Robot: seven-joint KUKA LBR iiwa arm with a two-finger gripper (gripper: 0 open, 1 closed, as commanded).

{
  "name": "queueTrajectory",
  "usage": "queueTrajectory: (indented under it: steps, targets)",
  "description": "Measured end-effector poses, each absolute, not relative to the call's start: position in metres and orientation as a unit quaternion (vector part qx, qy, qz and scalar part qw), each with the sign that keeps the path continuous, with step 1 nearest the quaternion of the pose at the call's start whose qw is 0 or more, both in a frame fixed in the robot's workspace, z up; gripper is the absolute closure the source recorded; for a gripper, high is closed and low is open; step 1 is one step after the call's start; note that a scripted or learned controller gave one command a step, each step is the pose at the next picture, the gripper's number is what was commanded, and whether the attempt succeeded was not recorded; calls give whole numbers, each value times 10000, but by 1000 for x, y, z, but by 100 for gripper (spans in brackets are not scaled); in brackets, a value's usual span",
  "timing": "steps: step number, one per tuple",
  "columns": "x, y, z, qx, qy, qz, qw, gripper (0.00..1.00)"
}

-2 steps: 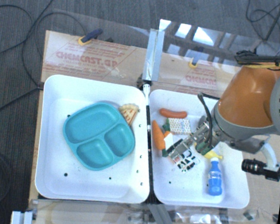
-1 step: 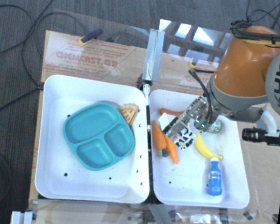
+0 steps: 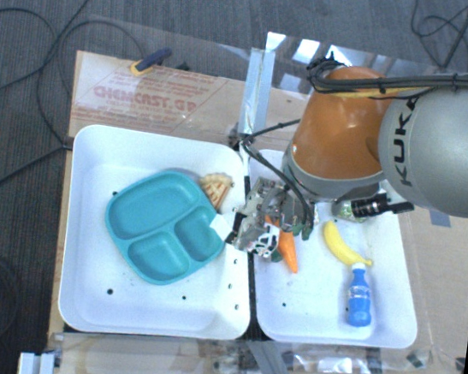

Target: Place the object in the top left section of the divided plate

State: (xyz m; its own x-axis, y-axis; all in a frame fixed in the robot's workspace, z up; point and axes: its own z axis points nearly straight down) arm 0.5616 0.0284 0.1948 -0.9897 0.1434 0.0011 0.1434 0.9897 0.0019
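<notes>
Gripper (image 3: 261, 226) over the bins' divider, finger state unclear; carrot (image 3: 288, 251) just right, divided plate (image 3: 165, 226) left.

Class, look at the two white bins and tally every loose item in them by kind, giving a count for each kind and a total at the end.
Divided plate, teal, left bin: 1
Waffle-like food piece by the plate's upper right edge: 1
Carrot, right bin: 1
Banana, right bin: 1
Blue bottle, right bin: 1
Total: 5
</notes>
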Motion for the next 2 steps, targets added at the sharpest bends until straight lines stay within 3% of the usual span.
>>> queueTrajectory:
  steps: [1, 2]
  targets:
    - [510, 80, 230, -242, -9997, -3, 3, 100]
    - [510, 80, 230, -242, -9997, -8, 1, 0]
